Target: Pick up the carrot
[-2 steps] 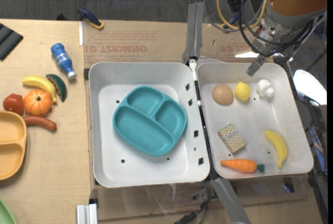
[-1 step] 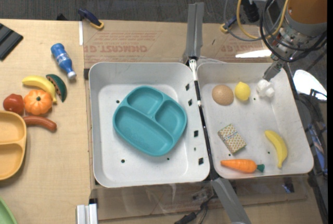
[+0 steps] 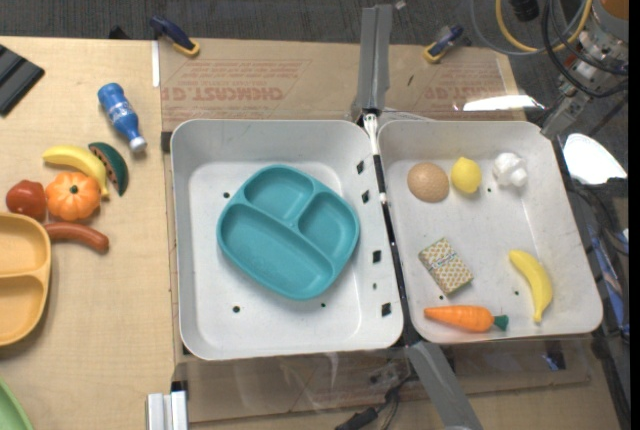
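Cardboard (image 3: 300, 78) with mirrored "CHEMCAST" print behind two bins, carrot (image 3: 462, 318) in right bin (image 3: 570, 218); pincer state impossible to tell.

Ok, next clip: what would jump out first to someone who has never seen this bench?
The teal divided plate dominates the left bin. In the right bin, the orange carrot lies along the near edge, with a banana to its right and an egg and a lemon near the far wall. Toy food clusters on the bench at far left.
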You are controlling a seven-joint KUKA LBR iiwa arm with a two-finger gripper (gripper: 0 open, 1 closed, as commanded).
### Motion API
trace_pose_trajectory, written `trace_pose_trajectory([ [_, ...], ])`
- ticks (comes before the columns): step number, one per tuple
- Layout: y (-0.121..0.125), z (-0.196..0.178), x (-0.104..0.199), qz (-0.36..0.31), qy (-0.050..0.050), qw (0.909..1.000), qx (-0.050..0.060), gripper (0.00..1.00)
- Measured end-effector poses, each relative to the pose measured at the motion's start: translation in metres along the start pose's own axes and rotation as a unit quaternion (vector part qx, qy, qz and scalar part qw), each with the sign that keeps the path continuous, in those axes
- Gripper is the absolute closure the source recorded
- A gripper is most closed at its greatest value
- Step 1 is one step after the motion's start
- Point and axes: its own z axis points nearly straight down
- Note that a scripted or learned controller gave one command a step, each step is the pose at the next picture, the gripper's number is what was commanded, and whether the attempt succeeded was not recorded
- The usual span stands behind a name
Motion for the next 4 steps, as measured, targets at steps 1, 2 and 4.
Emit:
trace_pose_trajectory([
  [1, -0.065, 0.001, -0.059, -0.042, -0.003, 0.9991, -0.001, 1.0],
  [2, -0.04, -0.034, -0.036, -0.032, -0.001, 0.9995, 0.0, 1.0],
  [4, -0.062, 0.09, -0.057, -0.138, -0.003, 0.9904, -0.001, 1.0],
])
